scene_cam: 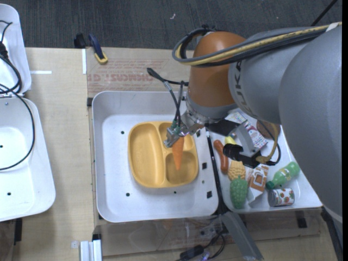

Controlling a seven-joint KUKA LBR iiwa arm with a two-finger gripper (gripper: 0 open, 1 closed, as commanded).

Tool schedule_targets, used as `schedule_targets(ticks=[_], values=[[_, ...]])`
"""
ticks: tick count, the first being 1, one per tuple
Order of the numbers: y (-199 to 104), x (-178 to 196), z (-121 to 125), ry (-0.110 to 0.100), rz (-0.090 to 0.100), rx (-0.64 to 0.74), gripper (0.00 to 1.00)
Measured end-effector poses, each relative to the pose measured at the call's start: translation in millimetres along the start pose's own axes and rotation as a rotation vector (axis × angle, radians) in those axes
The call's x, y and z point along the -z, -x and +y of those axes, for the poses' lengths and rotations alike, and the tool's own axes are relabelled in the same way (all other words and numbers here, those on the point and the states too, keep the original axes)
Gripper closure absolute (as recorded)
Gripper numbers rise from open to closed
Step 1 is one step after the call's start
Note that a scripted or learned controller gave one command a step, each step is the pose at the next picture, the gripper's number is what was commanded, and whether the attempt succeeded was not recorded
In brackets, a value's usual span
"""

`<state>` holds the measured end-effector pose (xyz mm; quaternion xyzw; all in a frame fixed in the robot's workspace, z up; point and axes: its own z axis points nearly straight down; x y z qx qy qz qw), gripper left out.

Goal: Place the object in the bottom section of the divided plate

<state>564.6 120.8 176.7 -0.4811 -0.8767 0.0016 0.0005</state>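
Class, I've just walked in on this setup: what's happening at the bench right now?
A grey robot arm with an orange band reaches in from the right over a white bin that holds a yellow divided plate. Its two-finger gripper hangs above the plate, with an orange toy carrot hanging from its tip over the plate's lower small section. More toy food lies in the neighbouring bin.

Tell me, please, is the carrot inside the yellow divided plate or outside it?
Inside: the carrot hangs point down from the gripper into the divided plate's lower right section.
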Motion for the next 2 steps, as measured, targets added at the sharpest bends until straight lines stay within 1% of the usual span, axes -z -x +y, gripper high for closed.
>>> schedule_targets(ticks=[1,2], values=[[-80.8,11.7,28.9,0.001,-0.001,0.279,1.0],[-80.6,11.7,28.9,0.001,0.0,0.279,0.0]])
